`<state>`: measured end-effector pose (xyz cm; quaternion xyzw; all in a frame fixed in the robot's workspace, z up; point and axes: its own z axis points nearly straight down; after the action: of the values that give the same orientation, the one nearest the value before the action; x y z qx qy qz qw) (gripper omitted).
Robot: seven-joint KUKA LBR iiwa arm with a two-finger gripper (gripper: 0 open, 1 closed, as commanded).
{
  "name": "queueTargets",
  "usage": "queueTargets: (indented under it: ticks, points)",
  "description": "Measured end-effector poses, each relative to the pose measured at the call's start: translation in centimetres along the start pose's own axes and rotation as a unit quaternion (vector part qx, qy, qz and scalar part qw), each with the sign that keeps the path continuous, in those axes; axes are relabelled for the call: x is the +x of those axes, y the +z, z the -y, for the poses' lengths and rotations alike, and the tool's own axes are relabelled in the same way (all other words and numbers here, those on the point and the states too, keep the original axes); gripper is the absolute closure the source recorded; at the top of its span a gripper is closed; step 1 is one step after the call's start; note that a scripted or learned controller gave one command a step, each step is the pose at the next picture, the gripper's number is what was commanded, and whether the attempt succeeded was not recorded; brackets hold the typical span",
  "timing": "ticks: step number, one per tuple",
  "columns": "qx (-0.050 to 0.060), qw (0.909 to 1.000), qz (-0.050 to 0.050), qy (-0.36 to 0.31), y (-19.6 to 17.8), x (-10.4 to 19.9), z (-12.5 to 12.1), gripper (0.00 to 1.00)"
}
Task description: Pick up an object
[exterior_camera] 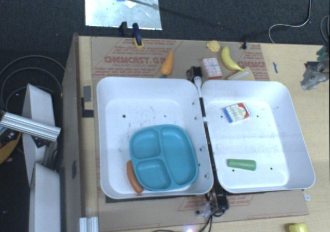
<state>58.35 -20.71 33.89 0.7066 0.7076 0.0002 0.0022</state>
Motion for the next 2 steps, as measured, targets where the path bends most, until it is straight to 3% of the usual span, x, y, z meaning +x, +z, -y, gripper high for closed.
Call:
queueTargets:
  ticks: [1, 2]
  points:
    - [0.000, 1.0000, -0.001, 0.000, -6.1, 0.0, 4.2, 1.00]
    - [0.001, 1.0000, -0.001, 0.001, -5.5, 0.1, 9.9, 1.00]
